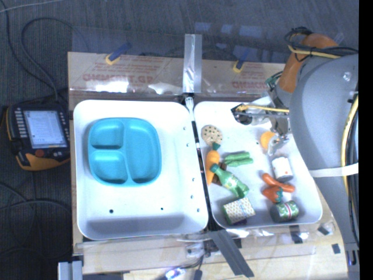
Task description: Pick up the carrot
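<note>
A blue sectioned plastic plate (124, 150) is seen in the left white bin (87, 214). In the right bin (309, 197), near its left wall, the small orange toy carrot (213, 159) lies among clutter; judged light, rigid, best pinched mid-body. The gripper (281, 139) hovers farther right; its state cannot be told.

Bins (140, 223): white. Plate (125, 150): turquoise. Carrot (213, 159): orange, green top. Bottle (229, 181): green. Cookie (212, 134): tan, dark-speckled. Can (285, 210): green. Box (238, 209): green-and-white patterned. Arm (326, 115): grey.
</note>
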`<move>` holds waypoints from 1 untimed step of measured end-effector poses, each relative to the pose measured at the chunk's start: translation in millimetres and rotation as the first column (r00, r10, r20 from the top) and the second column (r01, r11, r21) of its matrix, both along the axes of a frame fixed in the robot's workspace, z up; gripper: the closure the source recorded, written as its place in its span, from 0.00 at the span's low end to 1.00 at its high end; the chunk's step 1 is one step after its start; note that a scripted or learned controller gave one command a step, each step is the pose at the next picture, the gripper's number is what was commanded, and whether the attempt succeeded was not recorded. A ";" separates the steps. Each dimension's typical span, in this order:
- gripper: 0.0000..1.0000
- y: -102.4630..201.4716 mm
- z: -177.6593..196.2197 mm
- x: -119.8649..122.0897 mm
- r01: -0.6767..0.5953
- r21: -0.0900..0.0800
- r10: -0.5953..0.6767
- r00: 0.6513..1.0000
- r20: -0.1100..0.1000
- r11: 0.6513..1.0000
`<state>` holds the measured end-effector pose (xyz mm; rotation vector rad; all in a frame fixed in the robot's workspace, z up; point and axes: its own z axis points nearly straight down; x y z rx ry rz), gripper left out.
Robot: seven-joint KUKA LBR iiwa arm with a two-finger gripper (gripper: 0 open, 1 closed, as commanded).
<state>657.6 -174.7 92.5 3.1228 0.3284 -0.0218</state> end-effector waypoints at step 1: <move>0.00 3.7 71.2 5.2 -0.160 0.001 0.160 0.987 0.006 0.987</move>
